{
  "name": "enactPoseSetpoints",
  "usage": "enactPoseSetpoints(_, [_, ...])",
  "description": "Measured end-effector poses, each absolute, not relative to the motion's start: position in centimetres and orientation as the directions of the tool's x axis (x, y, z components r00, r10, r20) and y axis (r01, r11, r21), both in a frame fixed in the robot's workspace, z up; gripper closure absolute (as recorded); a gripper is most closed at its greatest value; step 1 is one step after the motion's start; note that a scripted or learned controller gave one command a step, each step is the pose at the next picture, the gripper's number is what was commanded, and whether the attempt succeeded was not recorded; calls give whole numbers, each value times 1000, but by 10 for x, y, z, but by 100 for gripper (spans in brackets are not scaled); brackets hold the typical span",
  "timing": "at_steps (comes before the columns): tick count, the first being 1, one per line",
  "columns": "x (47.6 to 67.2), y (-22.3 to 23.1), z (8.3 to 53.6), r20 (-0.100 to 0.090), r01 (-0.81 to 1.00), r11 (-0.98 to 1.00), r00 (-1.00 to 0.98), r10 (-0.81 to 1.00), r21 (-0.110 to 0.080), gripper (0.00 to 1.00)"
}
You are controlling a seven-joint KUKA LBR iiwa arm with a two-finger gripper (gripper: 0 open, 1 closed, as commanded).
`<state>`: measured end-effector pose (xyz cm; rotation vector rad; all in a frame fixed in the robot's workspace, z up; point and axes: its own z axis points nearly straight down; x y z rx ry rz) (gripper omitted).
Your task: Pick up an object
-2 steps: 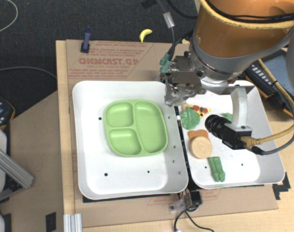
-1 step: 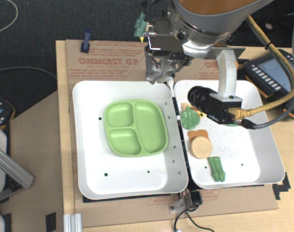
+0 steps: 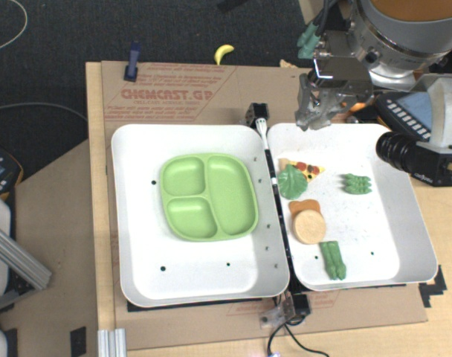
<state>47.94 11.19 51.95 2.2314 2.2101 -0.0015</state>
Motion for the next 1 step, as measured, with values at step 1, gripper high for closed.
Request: enactPoseSetpoints(1, [479, 116, 487, -2, 1000, -1, 1, 1000, -5, 100])
